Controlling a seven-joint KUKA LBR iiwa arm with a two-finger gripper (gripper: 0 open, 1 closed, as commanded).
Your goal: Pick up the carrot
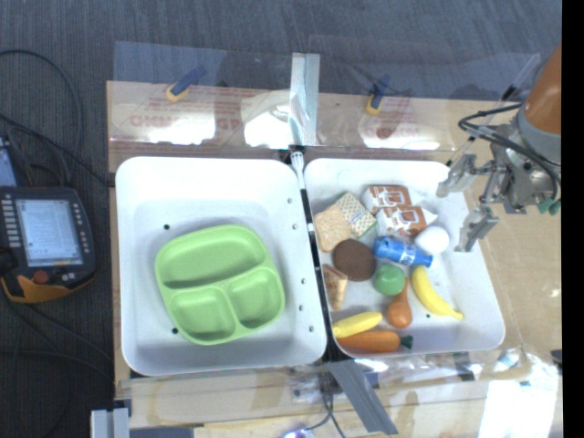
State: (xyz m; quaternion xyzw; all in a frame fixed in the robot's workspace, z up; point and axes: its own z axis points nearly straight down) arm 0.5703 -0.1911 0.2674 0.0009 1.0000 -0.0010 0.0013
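Observation:
The carrot [369,341] is orange with a small green tip and lies along the front edge of the right bin [484,322]. It touches a yellow piece [356,323] just behind it. My gripper [464,203] hovers over the right bin's far right edge, well behind and to the right of the carrot. Its two fingers are spread apart, so it is open, with nothing between them.
The right bin also holds a banana [434,296], a green ball [391,279], a blue bottle [401,251], a white egg [432,240], a brown disc [354,259], a cracker [349,215] and small boxes [398,210]. A green divided plate [219,283] sits in the left bin [146,199].

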